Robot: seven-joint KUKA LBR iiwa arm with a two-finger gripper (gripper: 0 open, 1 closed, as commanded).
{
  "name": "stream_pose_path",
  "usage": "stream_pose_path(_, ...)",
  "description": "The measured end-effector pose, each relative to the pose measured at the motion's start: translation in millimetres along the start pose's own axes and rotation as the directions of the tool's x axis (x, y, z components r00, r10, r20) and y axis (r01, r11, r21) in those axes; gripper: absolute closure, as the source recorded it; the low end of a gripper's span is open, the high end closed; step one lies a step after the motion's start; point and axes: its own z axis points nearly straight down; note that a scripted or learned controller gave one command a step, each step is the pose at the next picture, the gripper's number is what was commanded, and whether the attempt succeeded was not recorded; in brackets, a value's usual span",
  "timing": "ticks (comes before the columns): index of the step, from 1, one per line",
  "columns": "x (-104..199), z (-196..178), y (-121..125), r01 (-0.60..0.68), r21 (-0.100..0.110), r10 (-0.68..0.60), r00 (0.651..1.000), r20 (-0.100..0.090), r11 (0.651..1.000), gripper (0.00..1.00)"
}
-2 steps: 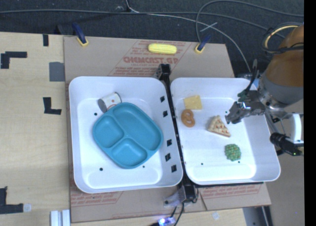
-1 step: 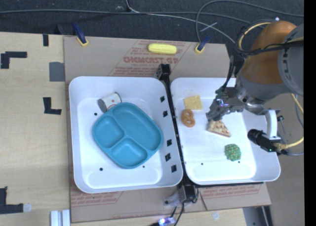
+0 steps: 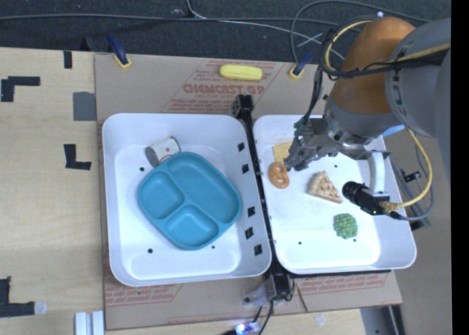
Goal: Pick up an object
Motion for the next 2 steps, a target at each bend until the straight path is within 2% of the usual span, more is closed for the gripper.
stream_pose_path(2, 108.0, -7.9, 15.0, 0.000, 0.000, 0.000, 1.000, 0.000, 1.000, 1.00)
